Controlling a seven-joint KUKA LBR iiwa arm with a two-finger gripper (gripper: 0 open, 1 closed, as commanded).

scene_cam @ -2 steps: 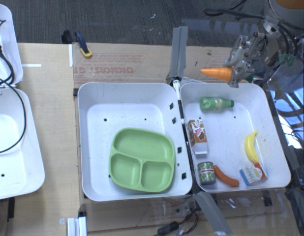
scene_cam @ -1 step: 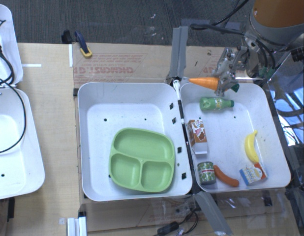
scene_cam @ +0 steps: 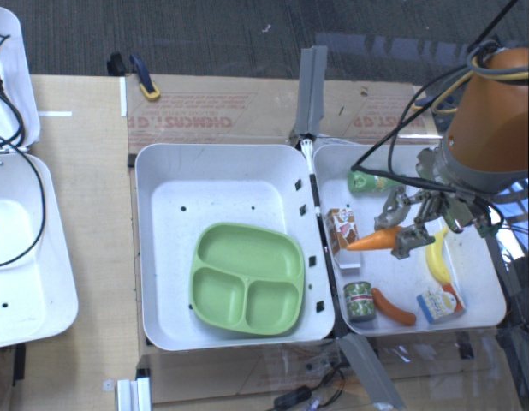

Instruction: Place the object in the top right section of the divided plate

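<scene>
- At the left edge of the counter [scene_cam: 85, 187] a white tray [scene_cam: 25, 255] is seen, crossed by a black cable [scene_cam: 29, 144].
- In the left bin [scene_cam: 153, 229] a green divided plate [scene_cam: 247, 278] is laid toward the near side; its three sections are bare, so nothing has been placed yet.
- Against the left wall of the right bin [scene_cam: 491, 311] a small carton [scene_cam: 342, 227] is found, with a green can [scene_cam: 359, 301] and a sausage [scene_cam: 393, 306] toward the near edge.
- An orange carrot [scene_cam: 371, 241] is seen mid-bin, its thick end at the gripper [scene_cam: 407, 229]; the jaws look narrow and appear closed on that end, though cables partly hide them.
- A green item [scene_cam: 365, 181] is seen at the bin's far edge, a banana [scene_cam: 437, 259] and a small pack [scene_cam: 437, 303] toward its right side.
- The step in hand is judged to be the pick: the carrot is taken as the task's thing and sits in the right bin.
- Next, a lift clear of the dividing wall is called for, then a carry leftward to the plate's top right section and a release there.
</scene>
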